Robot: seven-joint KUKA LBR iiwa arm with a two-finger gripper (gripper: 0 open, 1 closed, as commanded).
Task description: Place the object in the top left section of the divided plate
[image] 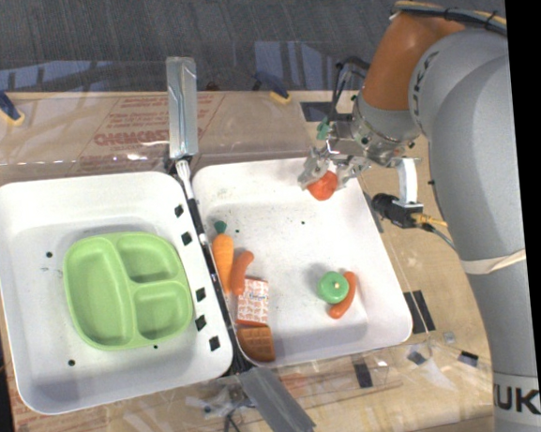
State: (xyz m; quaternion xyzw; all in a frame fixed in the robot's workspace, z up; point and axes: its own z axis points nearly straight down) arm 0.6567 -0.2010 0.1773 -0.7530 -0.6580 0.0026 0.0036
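A green divided plate [124, 289] lies in the left bin [16, 214], with one long section on its left and two smaller ones on its right. My gripper [325, 179] hangs over the far edge of the right bin [279, 200], shut on a small orange-red object [323, 188] that shows between and just below its fingers. The plate is far to the left of the gripper, across the divider between the bins.
In the right bin lie a carrot [223, 258], an orange sausage-like piece [242, 265], a printed packet [254, 302], a waffle-like piece [256, 339], and a green round thing on an orange piece [336, 290]. A metal bar [182, 110] stands behind the bins.
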